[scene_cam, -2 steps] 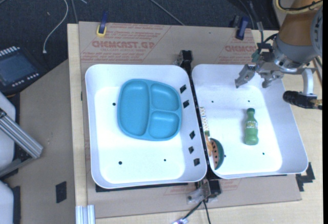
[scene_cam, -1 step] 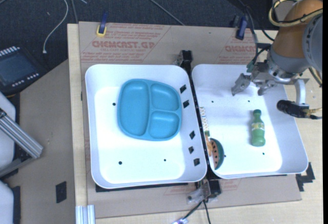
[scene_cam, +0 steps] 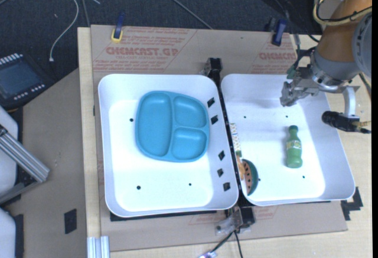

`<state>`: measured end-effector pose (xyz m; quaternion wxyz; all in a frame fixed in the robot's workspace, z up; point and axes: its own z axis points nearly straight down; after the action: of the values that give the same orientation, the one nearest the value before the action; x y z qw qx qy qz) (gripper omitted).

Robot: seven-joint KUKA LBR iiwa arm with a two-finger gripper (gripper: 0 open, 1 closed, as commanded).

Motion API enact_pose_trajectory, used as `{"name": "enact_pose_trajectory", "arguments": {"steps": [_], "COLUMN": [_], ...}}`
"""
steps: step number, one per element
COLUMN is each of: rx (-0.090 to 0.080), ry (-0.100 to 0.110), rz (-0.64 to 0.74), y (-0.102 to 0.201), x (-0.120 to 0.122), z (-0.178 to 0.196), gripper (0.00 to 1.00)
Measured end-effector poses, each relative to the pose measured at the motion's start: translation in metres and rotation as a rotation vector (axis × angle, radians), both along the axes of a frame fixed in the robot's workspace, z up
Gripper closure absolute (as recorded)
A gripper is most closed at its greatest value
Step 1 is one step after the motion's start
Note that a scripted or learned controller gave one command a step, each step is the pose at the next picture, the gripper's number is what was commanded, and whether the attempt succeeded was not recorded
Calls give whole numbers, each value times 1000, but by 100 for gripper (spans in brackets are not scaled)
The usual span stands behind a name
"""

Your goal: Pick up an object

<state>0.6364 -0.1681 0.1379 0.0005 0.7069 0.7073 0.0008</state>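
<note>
A small green bottle [scene_cam: 293, 146] lies in the right bin [scene_cam: 260, 192], toward its right side, cap pointing away from me. A watermelon-slice toy [scene_cam: 249, 176] rests against that bin's left wall near the front. A blue divided plate [scene_cam: 173, 126] lies flat in the left bin [scene_cam: 118, 180]. My gripper [scene_cam: 290, 96] hangs over the right bin's back right corner, well behind the bottle and apart from it, with nothing seen between its fingers.
The grey arm with its orange band [scene_cam: 342, 32] reaches in from the upper right. A black divider with clips [scene_cam: 220, 133] runs between the bins. Blue clamps [scene_cam: 119, 29] hold the cardboard bench top. Cables lie on the dark floor at the back left.
</note>
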Motion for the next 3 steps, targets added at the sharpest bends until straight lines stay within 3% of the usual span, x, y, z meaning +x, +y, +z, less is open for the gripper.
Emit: {"name": "enact_pose_trajectory", "arguments": {"steps": [2,3], "rx": [-3,2], "ry": [-6,2], "rz": [1,5], "y": [-7,39], "x": [10,10], "z": [106,105], "gripper": [100,100]}}
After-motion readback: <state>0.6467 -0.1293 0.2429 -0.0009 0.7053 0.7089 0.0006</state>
